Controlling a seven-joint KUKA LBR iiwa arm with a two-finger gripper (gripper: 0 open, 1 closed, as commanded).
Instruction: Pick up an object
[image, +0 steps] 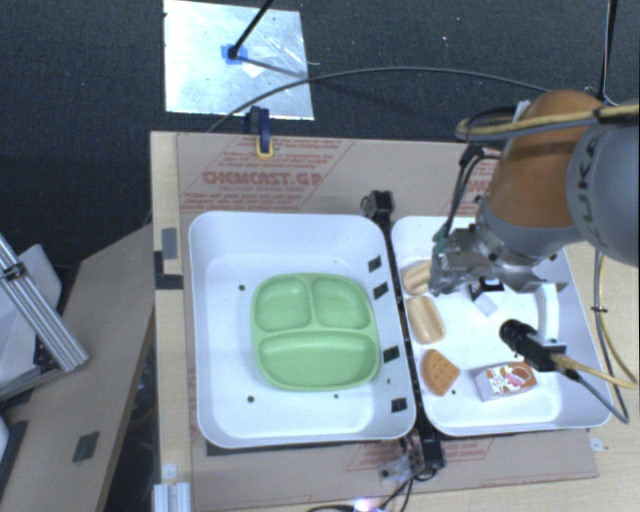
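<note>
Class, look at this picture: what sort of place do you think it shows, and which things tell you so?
Probably a robotics lab test bench. A grey-and-orange robot arm reaches over two white bins, one holding a green divided plate, the other toy food; cables trail around.

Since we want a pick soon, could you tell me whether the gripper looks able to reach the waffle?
Probably yes: the waffle lies uncovered in the right bin, apart from the bun, and the gripper hovers in the same bin.

The grey arm reaches in from the right, its orange band bulging above the wrist. It bends downward, the hand pointing down and to the left at the end of the wrist.
</note>
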